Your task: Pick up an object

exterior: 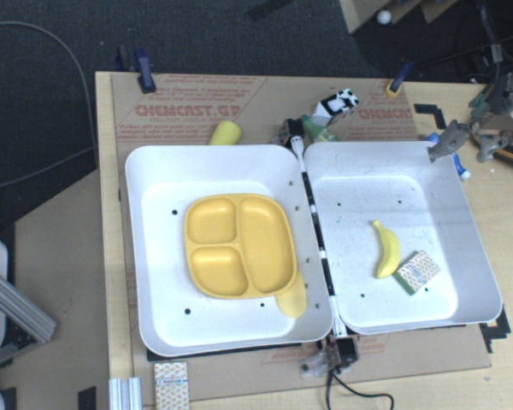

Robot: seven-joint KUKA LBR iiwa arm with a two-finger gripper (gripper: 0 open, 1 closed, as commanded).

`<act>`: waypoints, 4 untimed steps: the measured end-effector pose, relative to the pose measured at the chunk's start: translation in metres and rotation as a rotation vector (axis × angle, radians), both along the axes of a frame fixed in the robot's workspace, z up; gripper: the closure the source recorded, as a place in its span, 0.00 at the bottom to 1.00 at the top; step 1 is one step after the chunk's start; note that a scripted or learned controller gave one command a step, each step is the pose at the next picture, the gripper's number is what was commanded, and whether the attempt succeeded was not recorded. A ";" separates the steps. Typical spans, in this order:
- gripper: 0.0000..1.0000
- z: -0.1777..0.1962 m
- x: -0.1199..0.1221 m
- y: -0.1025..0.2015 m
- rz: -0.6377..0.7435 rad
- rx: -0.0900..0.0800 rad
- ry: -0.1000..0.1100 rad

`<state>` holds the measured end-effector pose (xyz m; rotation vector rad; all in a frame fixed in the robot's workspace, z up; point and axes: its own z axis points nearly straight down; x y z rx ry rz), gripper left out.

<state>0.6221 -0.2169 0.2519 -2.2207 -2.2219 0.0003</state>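
Camera view from above: a yellow banana is seen lying in the right bin, toward its near right part, curved and lengthwise. Just beside it, touching or nearly so at its lower end, a small patterned packet is set at a tilt. Either could be taken as the object to be picked. The rest of that bin's floor is bare white, so room for a descent is offered on the banana's left side.

Across the divider, the left bin is occupied by a yellow compartment plate, with a pale yellow piece tucked at its near right corner.

Farther out, the gripper is spotted at the far right corner of the right bin, over the rim — well apart from the banana. Whether it is open or shut cannot be told from this slant. Nothing is seen held.

The step in hand is judged to be the approach — no grasp is yet made. Next, the arm would need to be carried inward and toward the near side, centred over the banana's middle, aligned across its narrow width, and lowered clear of the packet.
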 end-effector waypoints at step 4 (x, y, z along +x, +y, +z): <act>1.00 -0.052 -0.049 0.138 0.002 0.000 -0.003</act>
